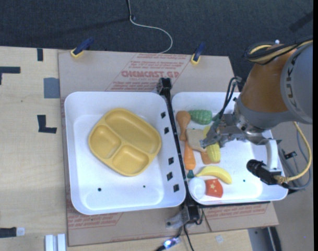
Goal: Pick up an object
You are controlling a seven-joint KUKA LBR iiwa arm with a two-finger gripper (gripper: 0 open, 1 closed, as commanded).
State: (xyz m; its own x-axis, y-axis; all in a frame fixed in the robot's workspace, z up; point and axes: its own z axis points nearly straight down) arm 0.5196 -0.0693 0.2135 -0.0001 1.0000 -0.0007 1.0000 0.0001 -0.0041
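The right bin [252, 190] holds several toy foods. A green leafy piece [200, 116] and a brown drumstick-shaped piece [183, 120] lie at its back left. A tan slab [195, 138] and an orange carrot [189, 157] sit along the left wall. A banana [216, 173] and a red piece [214, 188] lie near the front. My gripper [211, 139] hangs low over the middle of this bin, just above a yellow corn cob [214, 152] and beside the tan slab. The wrist hides how the gripper meets the corn.
The left bin [78, 161] holds a yellow divided plate [125, 140]. A black divider [172, 140] runs between the bins. The grey arm with its orange band [268, 88] fills the right side above the right bin. A black bracket [260, 171] sticks out near that bin's right rim.
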